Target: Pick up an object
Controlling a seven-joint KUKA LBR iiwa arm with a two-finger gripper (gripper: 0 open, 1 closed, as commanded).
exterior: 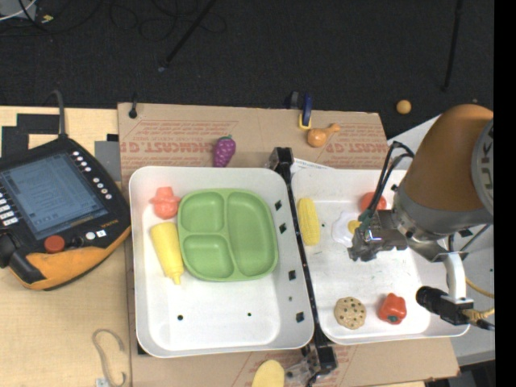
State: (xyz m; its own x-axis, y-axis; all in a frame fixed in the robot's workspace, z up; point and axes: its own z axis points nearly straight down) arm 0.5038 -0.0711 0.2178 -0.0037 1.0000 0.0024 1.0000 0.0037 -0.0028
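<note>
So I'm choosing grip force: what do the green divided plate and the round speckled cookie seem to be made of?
The green divided plate looks like hard moulded plastic: uniform colour, smooth semi-gloss surface, rounded compartment ridges. The round speckled cookie is probably a plastic or rubber toy: matte tan with dark spots, though its surface is too small to judge firmly.

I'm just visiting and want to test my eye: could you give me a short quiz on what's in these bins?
1. True or false: the green divided plastic plate lies in the right white bin.
2. Which lies nearest the round speckled cookie? A) red toy pepper B) yellow toy corn cob C) purple toy grapes
3. Fill in: the yellow mustard bottle lies beside the plate in the ___ bin.

Key: 1 false; 2 A; 3 left.
</note>
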